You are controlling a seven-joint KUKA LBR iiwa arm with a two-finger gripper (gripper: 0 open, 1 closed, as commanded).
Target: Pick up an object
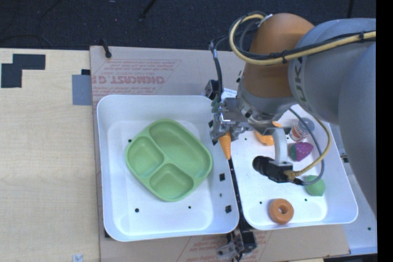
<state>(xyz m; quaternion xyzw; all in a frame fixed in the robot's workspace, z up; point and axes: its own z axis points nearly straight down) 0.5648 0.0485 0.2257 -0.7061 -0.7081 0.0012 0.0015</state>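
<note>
Orange carrot (225,146) sits just under the fingers (221,129), whose spread I cannot tell, so they should drop straight down, centred, clear of the bin wall (233,175).

Bright overhead light, slightly soft focus

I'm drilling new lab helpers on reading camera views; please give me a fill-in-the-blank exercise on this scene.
1. The green plastic plate with three compartments lies in the ____ white bin.
2. The orange ring-shaped doughnut toy lies in the ____ white bin.
3. The arm's pincer hangs over the ____ between the bins.

Missing words: left; right; divide
</note>
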